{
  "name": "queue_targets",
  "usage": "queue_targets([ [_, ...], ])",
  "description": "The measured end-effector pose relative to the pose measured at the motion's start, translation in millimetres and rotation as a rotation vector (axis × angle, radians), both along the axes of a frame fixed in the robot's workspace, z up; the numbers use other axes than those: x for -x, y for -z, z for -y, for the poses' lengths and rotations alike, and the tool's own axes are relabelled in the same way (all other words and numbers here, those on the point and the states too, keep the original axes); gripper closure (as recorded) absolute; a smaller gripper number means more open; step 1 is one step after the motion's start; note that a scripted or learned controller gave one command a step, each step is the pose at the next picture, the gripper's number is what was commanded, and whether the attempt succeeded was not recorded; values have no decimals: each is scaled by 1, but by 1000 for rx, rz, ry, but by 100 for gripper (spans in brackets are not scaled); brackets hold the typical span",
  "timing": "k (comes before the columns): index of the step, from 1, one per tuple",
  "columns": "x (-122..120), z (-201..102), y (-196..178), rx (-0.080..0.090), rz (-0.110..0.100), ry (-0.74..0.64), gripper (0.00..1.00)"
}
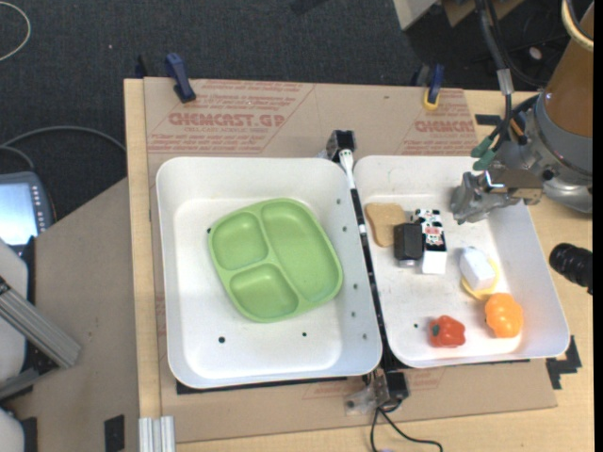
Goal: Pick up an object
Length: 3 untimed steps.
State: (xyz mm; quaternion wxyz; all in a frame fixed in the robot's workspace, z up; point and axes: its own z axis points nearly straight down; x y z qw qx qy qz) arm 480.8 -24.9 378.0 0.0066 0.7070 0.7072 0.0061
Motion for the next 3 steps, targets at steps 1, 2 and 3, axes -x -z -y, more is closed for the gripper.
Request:
queue_targets([
  [1,1,-2,-3,1,-13,-1,100],
  [2,1,-58,-89,-3,-6,-7,100],
  [3,-42,-30,35,2,-29,4,100],
])
